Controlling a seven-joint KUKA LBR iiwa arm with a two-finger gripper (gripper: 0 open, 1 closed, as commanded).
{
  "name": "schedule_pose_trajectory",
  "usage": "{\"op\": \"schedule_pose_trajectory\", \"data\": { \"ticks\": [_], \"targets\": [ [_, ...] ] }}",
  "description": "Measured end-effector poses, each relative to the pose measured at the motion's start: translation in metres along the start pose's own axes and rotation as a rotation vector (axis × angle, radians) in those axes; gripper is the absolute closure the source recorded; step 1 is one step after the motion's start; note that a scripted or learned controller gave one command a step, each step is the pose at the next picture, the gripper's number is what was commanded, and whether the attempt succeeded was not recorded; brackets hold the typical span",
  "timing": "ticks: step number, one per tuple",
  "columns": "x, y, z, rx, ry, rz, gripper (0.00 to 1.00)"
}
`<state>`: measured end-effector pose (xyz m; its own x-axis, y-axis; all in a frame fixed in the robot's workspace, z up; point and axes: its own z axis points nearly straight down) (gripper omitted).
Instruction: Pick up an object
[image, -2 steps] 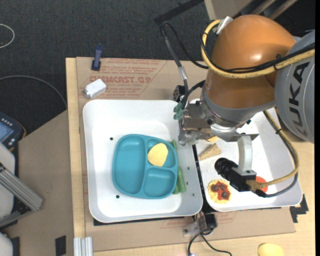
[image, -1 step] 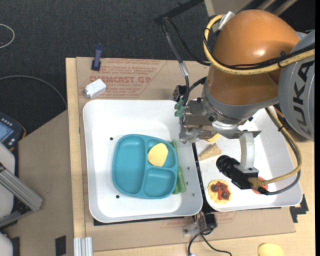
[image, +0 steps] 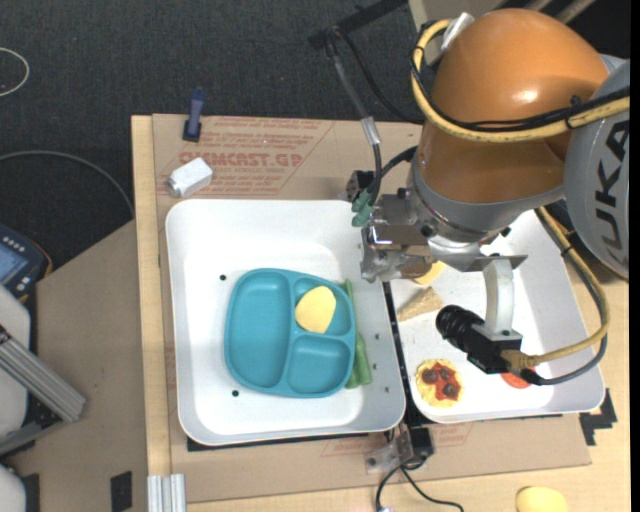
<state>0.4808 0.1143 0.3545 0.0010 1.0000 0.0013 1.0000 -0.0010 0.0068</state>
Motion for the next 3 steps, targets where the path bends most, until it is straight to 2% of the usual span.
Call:
{"op": "schedule_pose_trajectory", "data": {
  "ticks": [1, 2, 3],
  "targets": [
    [-0.097, 0.035, 0.099, 0.014, -0.003, 0.007, 1.00],
    [-0.083, -0.001, -0.074, -0.014, 0.002, -0.004, 1.00],
    [-0.083, 0.000, -0.075, 0.002, -0.002, -0.001, 1.00]
  ]
}}
